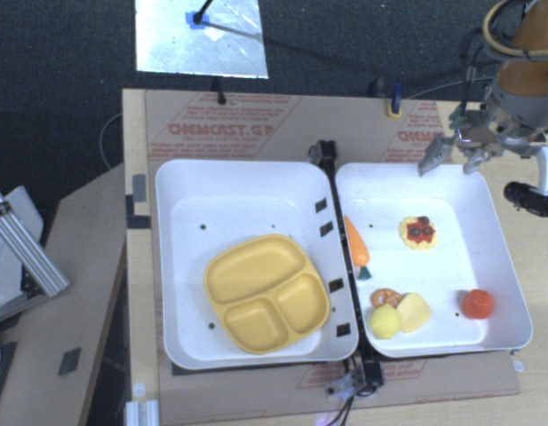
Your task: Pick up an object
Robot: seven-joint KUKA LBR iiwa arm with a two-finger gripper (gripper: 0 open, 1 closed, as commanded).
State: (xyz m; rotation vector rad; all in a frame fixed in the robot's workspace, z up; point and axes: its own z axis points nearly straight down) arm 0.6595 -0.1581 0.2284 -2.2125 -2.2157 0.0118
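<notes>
Hovering over the far right corner of the right bin [500, 238], the gripper [453, 160] has its fingers apart and holds nothing. A carrot [357, 243], a tomato [477, 303] and a lemon [385, 322] lie in this bin.

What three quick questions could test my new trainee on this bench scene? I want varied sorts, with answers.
1. True or false: the yellow divided tray lies in the left bin.
2. Which toy lies against the right bin's left wall? A) tomato B) carrot C) lemon
3. Fill in: the tool hangs above the right bin's far ____ corner.

Key: 1 true; 2 B, the carrot; 3 right.
</notes>
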